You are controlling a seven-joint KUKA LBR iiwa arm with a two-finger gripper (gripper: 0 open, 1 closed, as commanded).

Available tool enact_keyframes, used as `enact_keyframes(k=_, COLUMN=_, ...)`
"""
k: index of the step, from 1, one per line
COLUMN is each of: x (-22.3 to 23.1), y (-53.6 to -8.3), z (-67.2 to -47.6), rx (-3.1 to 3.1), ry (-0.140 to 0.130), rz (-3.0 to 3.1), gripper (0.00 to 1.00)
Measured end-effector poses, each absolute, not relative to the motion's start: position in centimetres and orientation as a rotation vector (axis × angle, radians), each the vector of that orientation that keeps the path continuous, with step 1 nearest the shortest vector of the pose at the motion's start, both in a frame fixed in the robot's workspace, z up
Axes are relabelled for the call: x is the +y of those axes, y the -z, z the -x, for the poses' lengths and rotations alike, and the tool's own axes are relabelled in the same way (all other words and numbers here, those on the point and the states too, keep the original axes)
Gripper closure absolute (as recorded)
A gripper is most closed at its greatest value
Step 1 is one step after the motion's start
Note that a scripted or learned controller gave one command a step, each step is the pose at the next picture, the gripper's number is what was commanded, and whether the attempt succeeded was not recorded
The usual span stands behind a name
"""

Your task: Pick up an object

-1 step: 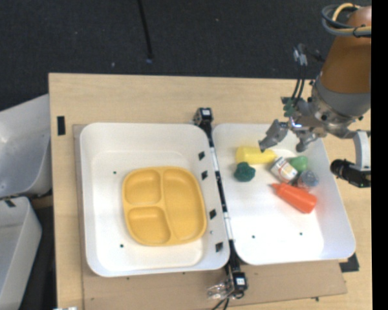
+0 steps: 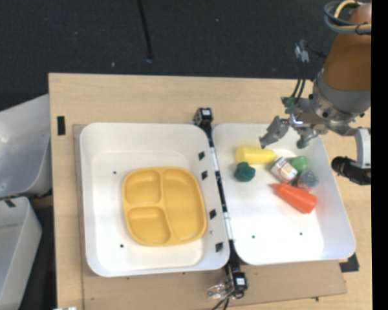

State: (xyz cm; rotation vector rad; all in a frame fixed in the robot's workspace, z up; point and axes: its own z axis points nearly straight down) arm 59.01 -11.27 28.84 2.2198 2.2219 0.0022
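Camera view, looking down at a slant on two white bins side by side. Left bin carries a yellow divided tray, sitting flat near its middle, nothing in its compartments. Right bin holds the loose items, all bunched in its upper half: a yellow block, a dark green lump just below and touching or nearly touching it, a small labelled jar lying on its side, a green piece and a grey-blue piece crowded against the jar, and an orange-red carrot-shaped piece lying aslant beneath them. The cluster is tight, so a clean grasp on one item looks awkward; the yellow block and the carrot-shaped piece sit most exposed at the edges. The arm enters from the right, and the gripper hangs above the bin's upper edge, just beyond the yellow block, fingers spread wide with nothing between them. Judged stage: approach, no descent onto any object yet.
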Motion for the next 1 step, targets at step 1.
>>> enact_keyframes(k=1, x=-10.48, y=-23.93, z=-59.15, rx=2.223, ry=0.005, rz=-2.221, gripper=0.0)
